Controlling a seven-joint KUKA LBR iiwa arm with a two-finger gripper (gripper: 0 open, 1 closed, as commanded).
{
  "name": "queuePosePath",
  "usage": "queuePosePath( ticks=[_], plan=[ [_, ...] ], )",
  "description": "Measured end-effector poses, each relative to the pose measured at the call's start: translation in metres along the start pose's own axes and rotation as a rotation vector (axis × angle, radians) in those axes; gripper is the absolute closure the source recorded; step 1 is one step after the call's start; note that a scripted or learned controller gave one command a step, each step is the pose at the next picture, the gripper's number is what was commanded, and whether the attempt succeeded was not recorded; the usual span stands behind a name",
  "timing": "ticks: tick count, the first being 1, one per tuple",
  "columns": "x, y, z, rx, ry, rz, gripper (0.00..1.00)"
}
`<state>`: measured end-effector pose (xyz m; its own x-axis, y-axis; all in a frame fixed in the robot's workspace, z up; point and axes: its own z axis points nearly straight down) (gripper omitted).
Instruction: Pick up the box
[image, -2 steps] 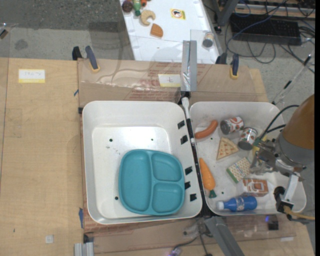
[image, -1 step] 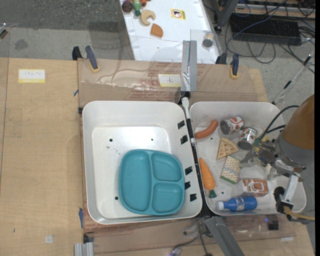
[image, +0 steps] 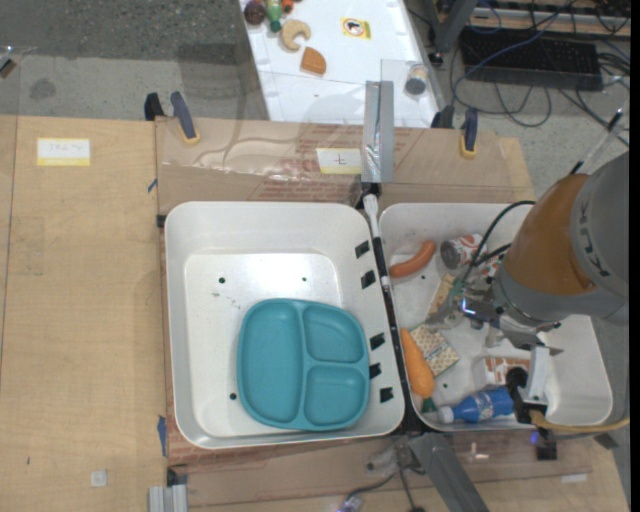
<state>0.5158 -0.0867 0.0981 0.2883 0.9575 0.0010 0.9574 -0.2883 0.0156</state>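
Arm (image: 575, 250) comes in from 3 o'clock, over the right bin (image: 590, 400). The orange band sits high and wide, w/ the grey wrist dropping below it toward bin centre. The gripper (image: 483, 308) points down-left, dark hardware and cables bunched round it, just above the clutter. Whether it's open or closed: can't tell, the wrist body covers it from this angle.

The box (image: 436, 346) looks like the small speckled tan one lying flat near the bin's 8 o'clock. It touches the carrot (image: 418, 366) on its left and is just beside the gripper at approx its 7 o'clock. Nothing visibly gripped.

Hard to read: a white-and-red item (image: 505, 368) at 6 o'clock of the wrist is partly under the arm, so its shape is unclear. The blue bottle (image: 480, 407) lies on its side at the bin's near edge. A sausage (image: 412, 258) and a can (image: 460, 250) are at 11 o'clock, the can partly masked by cables.

The left bin (image: 200, 300) holds a teal divided tray (image: 303, 364).
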Motion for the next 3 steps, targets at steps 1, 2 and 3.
queuePosePath(
  ticks=[1,2,3],
  plan=[
    [0.012,-0.043,-0.002,-0.013,0.001,-0.003,0.0],
    [0.013,-0.042,-0.012,-0.011,0.005,-0.001,1.0],
    [0.013,-0.042,-0.012,-0.011,0.006,-0.001,0.0]
  ],
)
